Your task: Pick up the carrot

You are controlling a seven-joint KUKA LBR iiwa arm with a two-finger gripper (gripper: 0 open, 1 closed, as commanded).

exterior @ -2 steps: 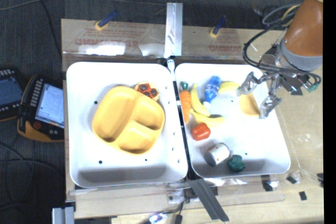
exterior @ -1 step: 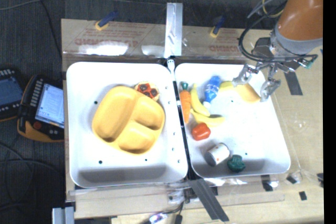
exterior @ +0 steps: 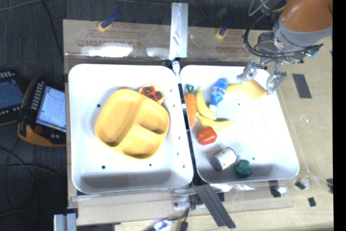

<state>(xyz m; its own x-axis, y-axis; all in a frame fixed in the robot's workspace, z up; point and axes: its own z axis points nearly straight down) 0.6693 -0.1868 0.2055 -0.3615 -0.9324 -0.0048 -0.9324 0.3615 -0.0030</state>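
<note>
The carrot (exterior: 191, 109) lies in the right bin (exterior: 270, 138), hard against its left wall, orange body running lengthwise with the green top (exterior: 189, 88) toward the far side. Just beside it, on its right, a banana (exterior: 208, 114) curves down the bin and touches or nearly touches the carrot along its upper part. At the banana's near end sits a red tomato-like piece (exterior: 206, 135) — its exact kind is hard to tell at this size. A blue-and-white bottle (exterior: 217, 91) stands near the banana's far end. Nearer the front of the bin lie a small white cylinder with a dark red end (exterior: 224, 158) and a dark green lump (exterior: 243, 169), just beside each other.

The gripper (exterior: 261, 76) hangs over the far right corner of the right bin, well apart from the carrot, its two fingers spread and pointing down with nothing pinched between them. A pale yellow wedge (exterior: 249, 89) lies just below and left of the fingertips.

In the left bin (exterior: 86, 170) rests a large yellow sectioned plate (exterior: 132, 123), with a small red and dark toy (exterior: 152, 93) at its far edge.
</note>
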